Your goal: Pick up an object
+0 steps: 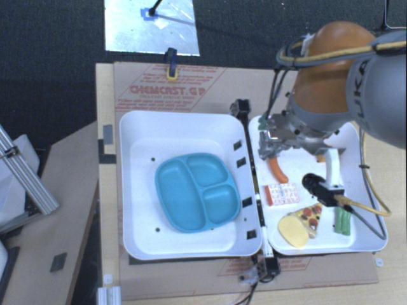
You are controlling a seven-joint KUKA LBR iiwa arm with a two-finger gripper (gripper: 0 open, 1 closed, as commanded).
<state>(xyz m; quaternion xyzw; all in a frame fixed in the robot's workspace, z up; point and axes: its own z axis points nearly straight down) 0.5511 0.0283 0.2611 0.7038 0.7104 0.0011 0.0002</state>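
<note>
camera view | gripper (269, 146) state unclear, above slender orange carrot (277, 169) | smooth blue compartment plate (195, 192) in left bin (137, 132)

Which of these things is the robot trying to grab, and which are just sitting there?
For the job:
gripper, low in the right bin
carrot, just by the gripper
pizza slice
yellow disc
red-and-white block
green piece

Just lying about:
blue tray in the left bin
yellow clamp
foil sheet
</note>
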